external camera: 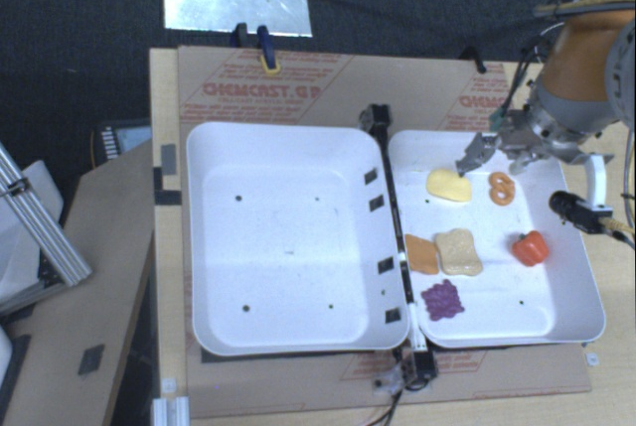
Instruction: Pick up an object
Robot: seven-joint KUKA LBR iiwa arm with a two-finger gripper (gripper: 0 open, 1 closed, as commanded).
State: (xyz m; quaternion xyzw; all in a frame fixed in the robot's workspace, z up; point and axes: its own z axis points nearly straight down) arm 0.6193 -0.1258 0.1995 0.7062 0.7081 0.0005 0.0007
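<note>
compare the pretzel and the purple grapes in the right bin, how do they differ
The pretzel is orange-brown with open loops; the purple grapes are a solid, bumpy cluster. The pretzel looks smaller than the grapes. The pretzel lies at the bin's far side close to the gripper; the grapes lie at the near side by the divider. Both rest loose in the right bin.

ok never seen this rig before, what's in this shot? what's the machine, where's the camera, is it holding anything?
One fixed camera looks down at a slant on a bench with two shallow white bins side by side. The left bin has nothing in it. The right bin holds small toy-like items: a yellow piece, an orange pretzel shape, a red-orange pepper, an orange slice, a tan bread slice and purple grapes. The grey robot arm with an orange band reaches in from the right. Its end effector hovers near the yellow piece; nothing is visibly held.
</note>
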